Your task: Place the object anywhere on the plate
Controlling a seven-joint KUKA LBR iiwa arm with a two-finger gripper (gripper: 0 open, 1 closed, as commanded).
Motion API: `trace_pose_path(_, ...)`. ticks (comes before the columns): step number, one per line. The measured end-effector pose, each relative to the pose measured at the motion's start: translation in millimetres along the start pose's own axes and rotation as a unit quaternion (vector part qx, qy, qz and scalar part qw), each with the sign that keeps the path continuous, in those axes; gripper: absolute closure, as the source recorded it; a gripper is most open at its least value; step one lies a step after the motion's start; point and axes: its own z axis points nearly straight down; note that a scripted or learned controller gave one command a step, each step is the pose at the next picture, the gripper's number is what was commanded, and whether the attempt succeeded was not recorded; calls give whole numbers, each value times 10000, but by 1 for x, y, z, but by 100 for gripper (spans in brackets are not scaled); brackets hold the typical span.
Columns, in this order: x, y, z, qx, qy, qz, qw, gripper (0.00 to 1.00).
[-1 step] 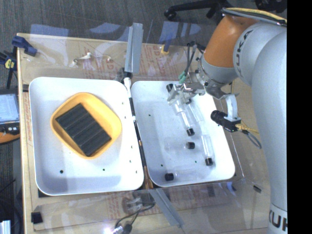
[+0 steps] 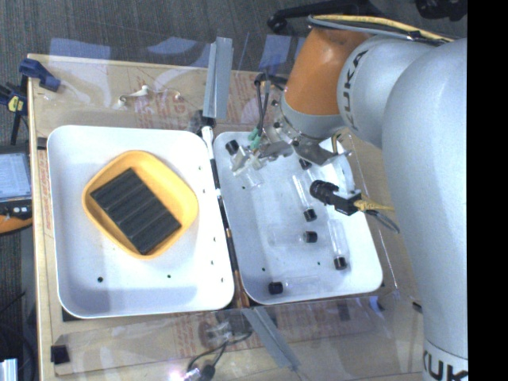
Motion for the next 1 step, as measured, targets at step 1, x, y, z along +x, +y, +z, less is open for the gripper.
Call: trace_pose_path(1, 0, 0, 0, -2, -1, 3, 10000, 0)
